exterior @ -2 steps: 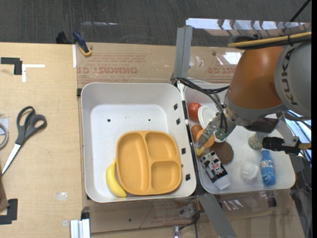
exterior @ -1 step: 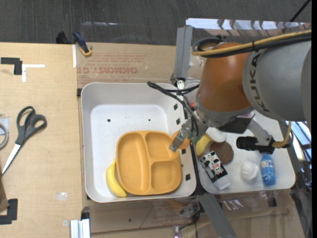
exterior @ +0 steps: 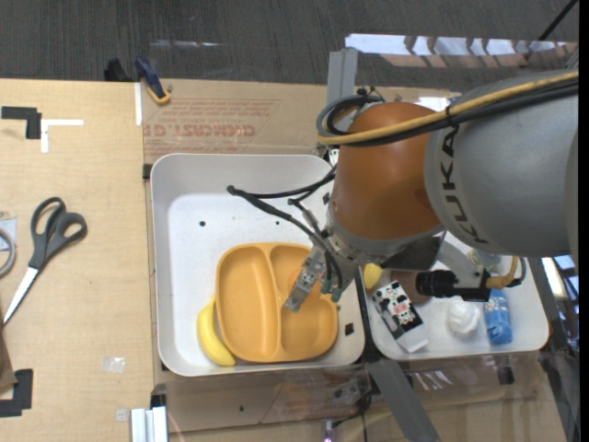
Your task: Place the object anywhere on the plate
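A yellow divided plate (exterior: 248, 307) lies in the left white bin (exterior: 184, 247), toward its front. A yellow banana (exterior: 211, 336) lies at the plate's front left edge, partly tucked under the rim. My gripper (exterior: 313, 286) hangs low over the plate's right compartment, near the dividing ridge. The arm's orange band (exterior: 386, 173) and grey body cover the back of the right bin. Black cables (exterior: 267, 201) run from the wrist across the left bin.
The right bin (exterior: 515, 343) holds a black-and-white patterned box (exterior: 398, 307), a white lump (exterior: 463, 318), a blue bottle (exterior: 497, 320) and a small yellow item (exterior: 371, 273). Scissors (exterior: 46, 238) lie on the wooden bench at the left.
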`<action>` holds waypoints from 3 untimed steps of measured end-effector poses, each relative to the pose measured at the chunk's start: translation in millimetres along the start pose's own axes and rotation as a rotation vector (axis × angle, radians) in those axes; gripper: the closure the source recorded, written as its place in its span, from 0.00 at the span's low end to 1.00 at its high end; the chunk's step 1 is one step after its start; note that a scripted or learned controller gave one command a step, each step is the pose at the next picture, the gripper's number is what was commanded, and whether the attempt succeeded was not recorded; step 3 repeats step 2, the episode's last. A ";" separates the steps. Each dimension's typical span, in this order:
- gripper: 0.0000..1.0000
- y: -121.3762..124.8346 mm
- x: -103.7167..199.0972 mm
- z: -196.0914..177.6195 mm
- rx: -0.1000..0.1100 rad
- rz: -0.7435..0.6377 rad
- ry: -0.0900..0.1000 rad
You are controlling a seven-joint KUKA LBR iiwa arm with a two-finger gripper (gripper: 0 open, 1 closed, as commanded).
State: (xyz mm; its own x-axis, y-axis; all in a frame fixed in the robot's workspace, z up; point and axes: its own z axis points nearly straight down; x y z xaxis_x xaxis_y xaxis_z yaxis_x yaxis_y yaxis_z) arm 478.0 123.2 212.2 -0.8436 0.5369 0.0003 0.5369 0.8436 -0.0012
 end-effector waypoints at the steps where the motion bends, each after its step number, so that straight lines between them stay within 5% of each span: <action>1: 1.00 68.9 26.3 -40.4 -0.001 -0.149 -0.002; 2: 0.00 68.8 26.1 -40.4 -0.001 -0.149 -0.002; 3: 0.00 68.8 26.1 -40.4 -0.001 -0.149 -0.002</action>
